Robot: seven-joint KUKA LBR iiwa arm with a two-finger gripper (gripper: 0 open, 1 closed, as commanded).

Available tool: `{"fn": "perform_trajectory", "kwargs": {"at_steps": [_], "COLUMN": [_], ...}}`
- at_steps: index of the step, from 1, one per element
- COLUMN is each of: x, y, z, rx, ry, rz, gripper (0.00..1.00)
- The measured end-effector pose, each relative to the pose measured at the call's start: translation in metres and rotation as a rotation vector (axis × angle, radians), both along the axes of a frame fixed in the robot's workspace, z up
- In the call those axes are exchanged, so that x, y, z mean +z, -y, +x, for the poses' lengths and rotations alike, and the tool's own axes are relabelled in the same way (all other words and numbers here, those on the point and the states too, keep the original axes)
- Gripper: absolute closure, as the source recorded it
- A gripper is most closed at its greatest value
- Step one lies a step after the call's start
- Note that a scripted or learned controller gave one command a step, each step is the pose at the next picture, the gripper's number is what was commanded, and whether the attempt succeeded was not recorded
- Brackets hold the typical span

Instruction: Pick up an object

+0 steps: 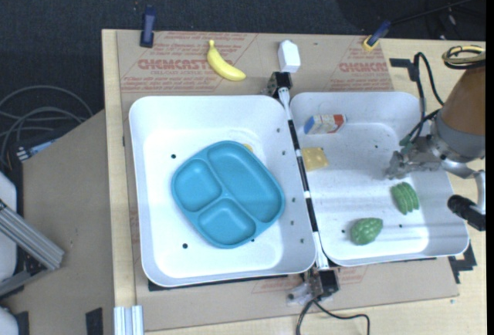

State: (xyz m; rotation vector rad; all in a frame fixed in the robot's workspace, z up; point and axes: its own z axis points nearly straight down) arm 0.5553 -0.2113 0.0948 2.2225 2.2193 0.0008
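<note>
The right bin [351,187] holds a small red, white and blue carton [324,123] at its back left and a flat yellow piece [314,158] against its left wall. A ridged green item [404,197] lies at the right, and a knobbly green item [366,229] lies near the front. My gripper [401,162] hangs low over the right side of this bin, just behind the ridged green item. Nothing shows in its grasp. The grey arm with its orange band [467,106] comes in from the right.
The left bin [154,171] holds a blue divided plate [225,192]. On the bench behind the bins lie a yellow banana [224,63] and a small white block [289,55]. Cables run along the right bin's far right edge.
</note>
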Motion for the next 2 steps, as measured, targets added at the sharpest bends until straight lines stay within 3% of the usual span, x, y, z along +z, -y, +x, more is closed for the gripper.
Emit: {"fn": "perform_trajectory", "kwargs": {"at_steps": [1,2], "x": [0.0,-0.011], "y": [0.0,0.004], "z": [0.0,-0.039], "rx": [0.0,0.002], "ry": [0.0,-0.004], "rz": [0.0,0.005], "gripper": [0.0,0.0]}}
